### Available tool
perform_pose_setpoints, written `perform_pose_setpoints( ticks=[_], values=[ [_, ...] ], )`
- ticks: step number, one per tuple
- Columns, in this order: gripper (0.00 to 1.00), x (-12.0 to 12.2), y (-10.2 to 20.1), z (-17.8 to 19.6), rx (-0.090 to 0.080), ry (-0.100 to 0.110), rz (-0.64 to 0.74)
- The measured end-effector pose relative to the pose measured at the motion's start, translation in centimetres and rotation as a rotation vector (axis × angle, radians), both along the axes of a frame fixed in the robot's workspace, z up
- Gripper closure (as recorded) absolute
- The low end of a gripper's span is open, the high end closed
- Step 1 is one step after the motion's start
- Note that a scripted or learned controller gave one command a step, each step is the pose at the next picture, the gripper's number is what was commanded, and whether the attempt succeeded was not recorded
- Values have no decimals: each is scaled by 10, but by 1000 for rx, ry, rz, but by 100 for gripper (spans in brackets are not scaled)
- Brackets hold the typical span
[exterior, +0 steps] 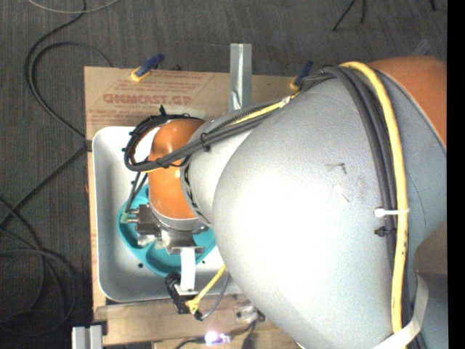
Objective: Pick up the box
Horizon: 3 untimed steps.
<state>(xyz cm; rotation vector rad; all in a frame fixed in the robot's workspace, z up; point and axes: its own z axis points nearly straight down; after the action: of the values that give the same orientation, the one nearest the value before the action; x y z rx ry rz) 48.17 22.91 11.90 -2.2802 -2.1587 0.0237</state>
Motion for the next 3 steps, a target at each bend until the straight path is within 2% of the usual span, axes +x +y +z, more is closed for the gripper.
perform_pose_setpoints(
  ticks=[1, 2, 3],
  values=[
    [100, 104, 3, 76, 3, -9, -19],
    [100, 142, 3, 165, 5, -9, 259],
    [100, 111, -22, 70, 6, -3, 292]
  ],
)
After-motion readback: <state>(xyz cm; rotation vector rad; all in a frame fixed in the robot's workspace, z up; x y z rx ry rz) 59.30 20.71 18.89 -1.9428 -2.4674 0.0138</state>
